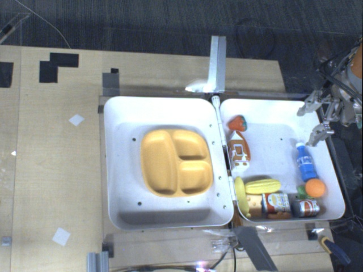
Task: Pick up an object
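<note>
along the near wall of the right bin (340,213) lie two cans (286,204) on their sides, a corn cob (262,185) and a banana (240,192) beside them, an orange (315,188) in the corner; they look tumbled there, crowded and hard to get at. the blue bottle (305,162) lies apart just beyond the orange, likely the easiest pick. further back by the divider are a small carton (239,151) and a strawberry (237,123). the left bin (122,118) holds a yellow divided tray (175,162). the gripper (321,119) hangs over the right bin's far right corner, fingers spread and carrying nothing, above and beyond the bottle
</note>
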You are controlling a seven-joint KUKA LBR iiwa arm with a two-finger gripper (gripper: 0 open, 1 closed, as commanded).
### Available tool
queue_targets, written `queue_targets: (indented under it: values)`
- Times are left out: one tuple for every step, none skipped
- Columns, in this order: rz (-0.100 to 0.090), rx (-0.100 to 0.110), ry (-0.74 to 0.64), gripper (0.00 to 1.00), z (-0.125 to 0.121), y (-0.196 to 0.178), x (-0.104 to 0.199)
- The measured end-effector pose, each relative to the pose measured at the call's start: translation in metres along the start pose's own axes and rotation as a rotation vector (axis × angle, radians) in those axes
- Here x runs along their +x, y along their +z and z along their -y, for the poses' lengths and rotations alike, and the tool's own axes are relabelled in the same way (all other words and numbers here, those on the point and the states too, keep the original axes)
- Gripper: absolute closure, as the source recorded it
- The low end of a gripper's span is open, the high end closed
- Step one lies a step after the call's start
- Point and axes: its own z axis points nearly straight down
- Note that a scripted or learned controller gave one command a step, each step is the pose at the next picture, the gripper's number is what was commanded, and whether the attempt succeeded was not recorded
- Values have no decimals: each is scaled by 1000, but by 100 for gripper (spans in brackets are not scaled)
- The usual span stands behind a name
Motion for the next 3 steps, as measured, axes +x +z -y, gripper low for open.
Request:
queue_targets:
  values:
    - [-1, 1, 39, 0, 1, 136, 69]
    - [2, 0, 316, 0, -1, 145, -20]
    - [1, 1, 701, 0, 1, 143, 41]
